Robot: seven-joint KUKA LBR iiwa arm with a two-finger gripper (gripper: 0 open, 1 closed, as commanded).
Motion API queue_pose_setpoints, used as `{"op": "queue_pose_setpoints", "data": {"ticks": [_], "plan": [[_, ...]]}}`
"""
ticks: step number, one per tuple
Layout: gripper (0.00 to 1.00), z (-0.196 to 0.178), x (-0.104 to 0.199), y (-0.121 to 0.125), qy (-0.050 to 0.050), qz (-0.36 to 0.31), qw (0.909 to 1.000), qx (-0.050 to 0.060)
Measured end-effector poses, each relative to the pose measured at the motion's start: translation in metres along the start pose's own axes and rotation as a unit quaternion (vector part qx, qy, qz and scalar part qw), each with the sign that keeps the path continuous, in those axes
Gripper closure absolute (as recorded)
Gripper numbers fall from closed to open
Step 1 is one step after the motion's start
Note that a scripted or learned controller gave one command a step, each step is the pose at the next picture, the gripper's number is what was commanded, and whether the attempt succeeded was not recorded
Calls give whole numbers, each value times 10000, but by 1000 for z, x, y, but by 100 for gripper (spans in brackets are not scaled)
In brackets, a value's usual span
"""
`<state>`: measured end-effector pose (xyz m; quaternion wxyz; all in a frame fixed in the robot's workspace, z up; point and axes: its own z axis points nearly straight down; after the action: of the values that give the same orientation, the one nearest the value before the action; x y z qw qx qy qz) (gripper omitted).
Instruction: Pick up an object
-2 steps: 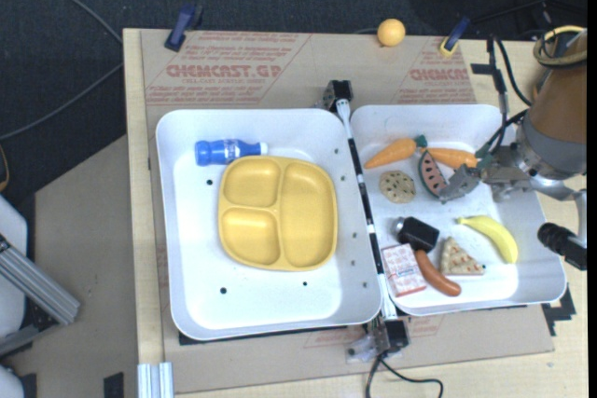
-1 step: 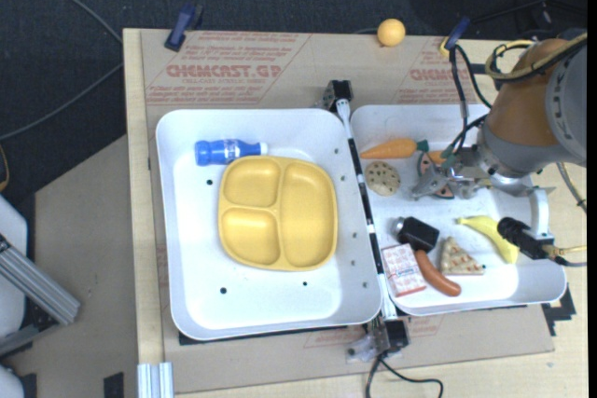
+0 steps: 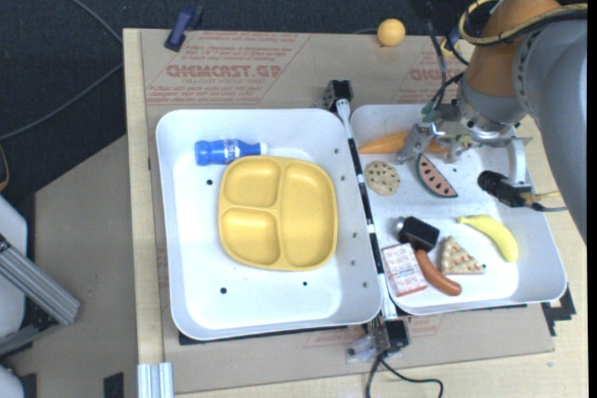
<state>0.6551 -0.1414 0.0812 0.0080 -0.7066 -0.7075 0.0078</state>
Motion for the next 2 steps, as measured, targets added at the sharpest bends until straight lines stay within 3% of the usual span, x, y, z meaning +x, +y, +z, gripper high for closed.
{"op": "queue_pose_setpoints", "data": {"ticks": [1, 2], "plan": [[100, -12, 2, 2, 0, 0, 10000, -56], [0, -11, 3, 2, 19, -1, 10000, -31]]}}
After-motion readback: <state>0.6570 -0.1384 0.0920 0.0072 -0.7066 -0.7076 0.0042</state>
